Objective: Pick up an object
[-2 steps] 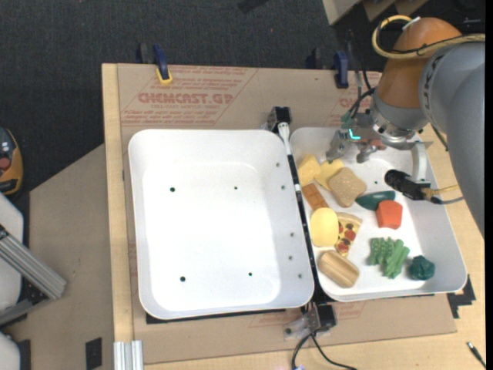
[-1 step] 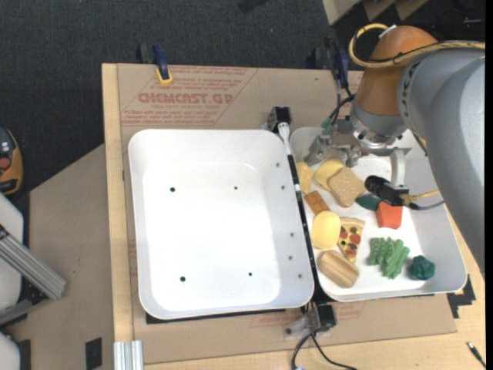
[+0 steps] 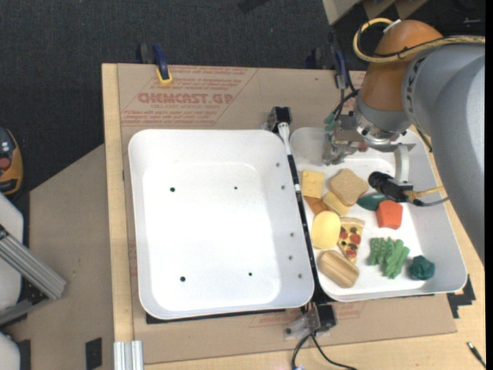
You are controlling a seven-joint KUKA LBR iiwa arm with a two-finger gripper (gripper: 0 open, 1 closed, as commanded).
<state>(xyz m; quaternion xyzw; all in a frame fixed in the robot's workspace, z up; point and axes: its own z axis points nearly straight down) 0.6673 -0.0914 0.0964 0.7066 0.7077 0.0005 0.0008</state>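
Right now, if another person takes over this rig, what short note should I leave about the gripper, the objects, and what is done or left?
Gripper: over the far left corner of the right bin, nothing visibly held; open or shut cannot be told.
Objects: all in the right bin, toy food in a loose cluster. Bread slice, cheese, lemon, pizza slice, bread roll, orange piece, green vegetable, dark green piece.
Left bin: bare white floor.
Done: no object is picked yet.
Left: grasp one object and lift it. The cheese and bread slice lie nearest the gripper.
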